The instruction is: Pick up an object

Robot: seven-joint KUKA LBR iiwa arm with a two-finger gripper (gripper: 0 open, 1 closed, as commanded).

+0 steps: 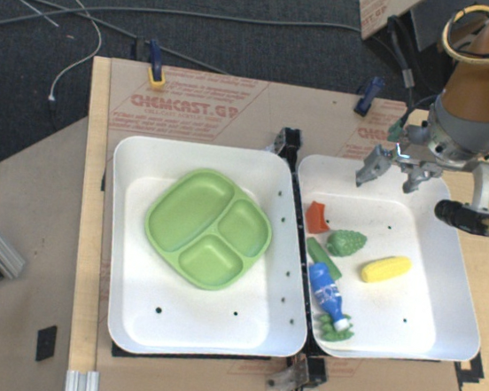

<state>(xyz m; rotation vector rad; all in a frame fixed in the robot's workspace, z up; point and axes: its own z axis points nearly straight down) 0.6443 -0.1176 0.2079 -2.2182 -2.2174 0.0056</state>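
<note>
So at this point I hadn't really gotten anywhere on the pick. My gripper (397, 172) was hanging in the upper right of the frame, over the top edge of the right bin (443, 315), fingers spread wide with nothing between them. No contact with anything as far as I could see.

All the candidates were sitting in that right bin, lower in the frame than me. The corn (385, 269) lay near the bin's middle, on its own with bare white around it, which made it look like the easiest grab to my mind. The green lump (346, 242) was just left of it, and the orange piece (316, 216) sat up against the bin's left wall. The blue bottle (325, 292) lay along that same wall, with a leafy green bit (338, 329) at its lower end, near the bottom left corner of the bin. Those wall-huggers seemed riskier, since one finger would probably hit the wall.

The left bin (122, 308) held just the green tray (209, 227), flat and wide, not something I'd fancy pinching.

So, progress: basically zero. Still left to do was picking a target, moving over it, dropping down, closing, and lifting. Everything, really.
</note>
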